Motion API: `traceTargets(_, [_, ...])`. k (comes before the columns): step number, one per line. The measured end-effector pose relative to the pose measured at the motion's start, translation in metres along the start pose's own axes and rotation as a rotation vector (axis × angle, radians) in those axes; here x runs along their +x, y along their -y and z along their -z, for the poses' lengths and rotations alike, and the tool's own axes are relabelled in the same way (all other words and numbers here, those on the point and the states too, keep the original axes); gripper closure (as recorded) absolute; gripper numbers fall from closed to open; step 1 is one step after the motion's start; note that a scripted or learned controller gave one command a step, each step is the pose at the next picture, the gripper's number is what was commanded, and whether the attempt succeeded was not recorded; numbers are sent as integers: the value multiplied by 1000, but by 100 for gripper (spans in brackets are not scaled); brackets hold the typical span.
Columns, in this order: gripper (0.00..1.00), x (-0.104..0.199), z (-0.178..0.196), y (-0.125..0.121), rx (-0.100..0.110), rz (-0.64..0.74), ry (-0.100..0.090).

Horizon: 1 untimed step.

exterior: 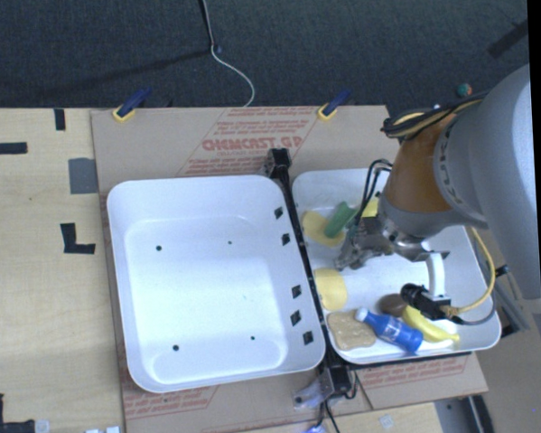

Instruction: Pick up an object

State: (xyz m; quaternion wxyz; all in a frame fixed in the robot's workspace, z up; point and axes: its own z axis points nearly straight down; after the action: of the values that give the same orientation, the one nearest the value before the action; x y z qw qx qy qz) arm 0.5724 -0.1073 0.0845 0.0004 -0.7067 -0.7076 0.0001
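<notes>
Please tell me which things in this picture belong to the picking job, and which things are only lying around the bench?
For the job:
gripper
right bin
yellow ball
green thing
blue bottle
banana
tan sponge

Just lying about:
left bin
cardboard sheet
two clamps
hanging cable

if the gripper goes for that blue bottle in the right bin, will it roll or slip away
Probably. The blue bottle lies on its side, so its rounded body may roll when nudged. It looks smooth, perhaps slippery. The banana and tan block beside it might limit rolling.
</notes>
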Motion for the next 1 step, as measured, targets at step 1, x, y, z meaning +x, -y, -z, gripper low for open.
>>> traceTargets(1, [100, 4, 0, -31, -1, 1, 0])
